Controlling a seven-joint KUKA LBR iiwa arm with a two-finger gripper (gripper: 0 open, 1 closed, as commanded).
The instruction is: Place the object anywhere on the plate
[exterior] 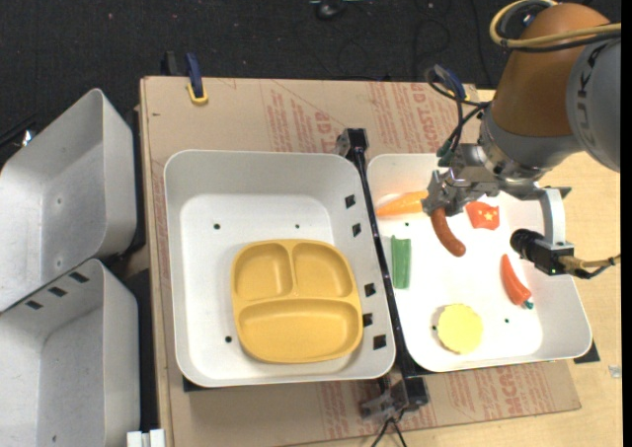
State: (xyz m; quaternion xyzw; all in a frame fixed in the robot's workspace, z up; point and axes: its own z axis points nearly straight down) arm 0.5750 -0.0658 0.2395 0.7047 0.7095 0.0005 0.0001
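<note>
A slim reddish-brown sausage (449,234) was seen hanging from the gripper (440,206) over the right bin (563,336), pinched at its top end, long axis running eleven to five o'clock.

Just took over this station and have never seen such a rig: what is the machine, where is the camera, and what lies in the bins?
One fixed camera looks down at a slant on two white bins. The grey and orange robot arm reaches in from the right; its hand hangs over the right bin, just above a brown sausage. Whether it grips anything, I cannot tell. Nearby lie a carrot, a green piece, a small red item, a red pepper and a yellow disc. The left bin holds the yellow divided plate.
</note>
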